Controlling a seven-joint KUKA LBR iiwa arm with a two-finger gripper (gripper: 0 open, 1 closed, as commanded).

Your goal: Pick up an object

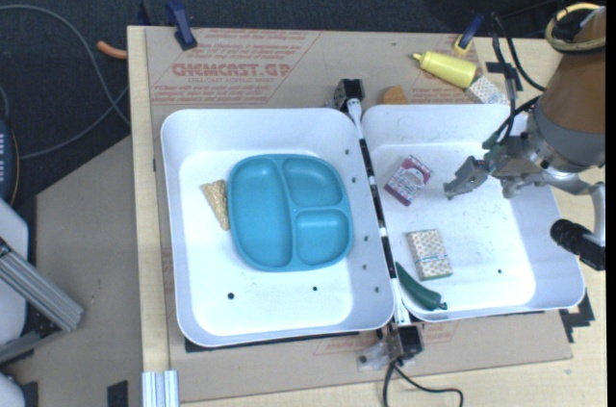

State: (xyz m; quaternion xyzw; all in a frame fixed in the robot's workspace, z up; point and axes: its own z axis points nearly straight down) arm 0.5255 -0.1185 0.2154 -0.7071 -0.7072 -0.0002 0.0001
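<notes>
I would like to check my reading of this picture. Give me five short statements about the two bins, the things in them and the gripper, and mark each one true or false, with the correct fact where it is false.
1. The blue divided plate lies in the left bin. True.
2. The gripper hangs over the left bin. False: it hangs over the right bin.
3. A small maroon packet lies in the right bin. True.
4. The yellow bottle lies inside the right bin. False: it lies on the bench behind that bin.
5. The gripper holds the patterned box. False: the box lies on the bin floor, apart from the gripper.
</notes>
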